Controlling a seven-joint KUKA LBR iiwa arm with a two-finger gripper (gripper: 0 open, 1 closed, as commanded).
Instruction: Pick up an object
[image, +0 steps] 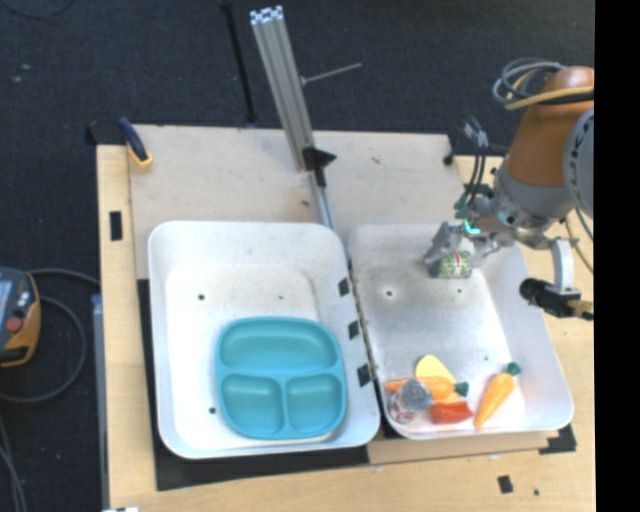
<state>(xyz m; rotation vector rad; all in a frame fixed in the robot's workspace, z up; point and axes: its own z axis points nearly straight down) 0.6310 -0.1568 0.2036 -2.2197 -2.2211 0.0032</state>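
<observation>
the gripper (452, 252) hangs over the far part of the right bin (420, 320), low above its white floor. whether it is spread or pressed together cannot be told from this angle. a small object (457, 265) with green and pale markings sits right at its tip; whether it is held or just lying under the tip cannot be told either. the grey wrist rises up and to the right into the arm (545, 140), whose orange band sits near the upper right corner, with pale cables looping above it.

toward the near edge of the same bin lies a cluster of toy food. a yellow piece (433, 369) sits at the back of the cluster, a red piece (451, 411) lies in front of it, and a round greyish piece (410, 398) sits to their left. an orange toy carrot (494, 397) with a green top lies tilted just to the right of them, well apart from the gripper.

the left bin (180, 300) sits touching the right one along a shared edge. a teal divided plate (281, 376) with three compartments rests in its near half.

both bins stand on a pale wooden bench (200, 170). an aluminium rail (285, 85) slants up from the back of the bench, between the bins, toward the top of the view.
</observation>
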